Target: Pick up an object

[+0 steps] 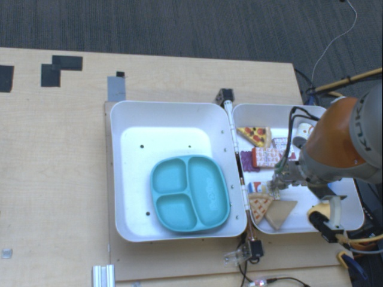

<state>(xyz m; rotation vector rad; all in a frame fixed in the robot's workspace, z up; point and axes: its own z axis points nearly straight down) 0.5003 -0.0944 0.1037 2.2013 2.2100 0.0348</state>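
From above, my gripper (276, 186) hangs low in the right bin (354, 219), over a pizza slice (259, 206) near its front-left corner. Whether it is spread or pinching, I cannot tell. Nothing looks lifted; the pick seems unfinished.
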